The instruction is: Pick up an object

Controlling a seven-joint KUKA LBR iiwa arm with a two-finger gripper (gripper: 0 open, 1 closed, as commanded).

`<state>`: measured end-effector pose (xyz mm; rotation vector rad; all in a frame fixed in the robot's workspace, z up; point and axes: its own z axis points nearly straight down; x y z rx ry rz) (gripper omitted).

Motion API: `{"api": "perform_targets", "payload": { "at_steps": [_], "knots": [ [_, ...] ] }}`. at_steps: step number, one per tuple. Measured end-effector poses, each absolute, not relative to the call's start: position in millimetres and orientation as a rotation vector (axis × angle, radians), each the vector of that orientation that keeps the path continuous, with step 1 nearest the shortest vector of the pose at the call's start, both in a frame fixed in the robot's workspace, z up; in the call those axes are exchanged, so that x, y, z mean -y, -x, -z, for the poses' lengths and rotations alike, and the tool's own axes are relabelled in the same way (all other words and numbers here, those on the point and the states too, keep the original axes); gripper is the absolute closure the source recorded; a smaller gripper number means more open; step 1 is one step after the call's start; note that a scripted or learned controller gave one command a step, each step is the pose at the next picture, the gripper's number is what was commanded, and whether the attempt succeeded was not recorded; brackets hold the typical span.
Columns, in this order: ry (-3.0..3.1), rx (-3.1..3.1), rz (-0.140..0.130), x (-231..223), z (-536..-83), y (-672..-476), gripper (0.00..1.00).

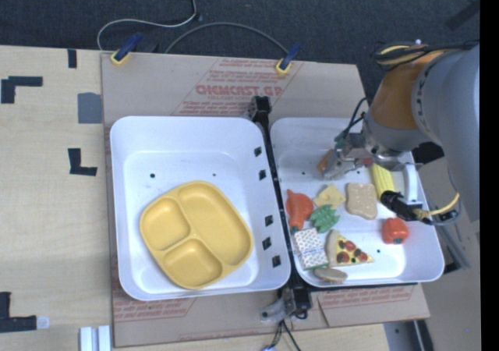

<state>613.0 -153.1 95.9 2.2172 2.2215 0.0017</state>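
1. Since the arm comes in from the right, looking at the right bin (425, 267) first. Got the gripper (341, 161) down low over the back half of it, under the orange band.
2. Can't tell whether it's open, closed or clamped on anything; too dark and blurry down there.
3. Spotted a small brownish piece (325, 163) right against the gripper's left side. Touching it or just beside it? Can't say.
4. Plenty of toy food to pick from, all in that same bin, in front of the gripper:
   - yellow corn cob (382, 179) near the right wall, next to a tan cracker (361, 200)
   - pale yellow chunk (330, 196) with a green leafy bit (324, 218) just in front
   - orange-red piece (299, 207) over by the divider side
   - red pepper (394, 230) off on its own to the right
   - pizza slice (347, 250) beside a checkered wafer (309, 246), and a brown cookie-ish thing (330, 273) at the front rim
5. Over in the left bin (125, 178), just a yellow divided plate (195, 232), lying flat and turned at an angle.
6. Under both bins, a sheet of cardboard (226, 88) held by two blue-and-yellow clamps (125, 51) at the back edge.
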Motion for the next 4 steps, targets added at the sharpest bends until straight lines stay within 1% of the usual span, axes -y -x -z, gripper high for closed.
{"api": "perform_targets", "payload": {
  "at_steps": [1, 2, 3, 4],
  "knots": [
    [-2.219, -2.221, -0.001, 153, -95, -612.7, 0.0],
    [-2.213, -2.215, -0.006, 142, -88, -559.2, 0.0],
    [-2.211, -2.226, -0.006, 108, -85, -638.3, 0.0],
    [-2.224, -2.228, 0.006, 115, -84, -668.2, 0.0]
  ]
}}
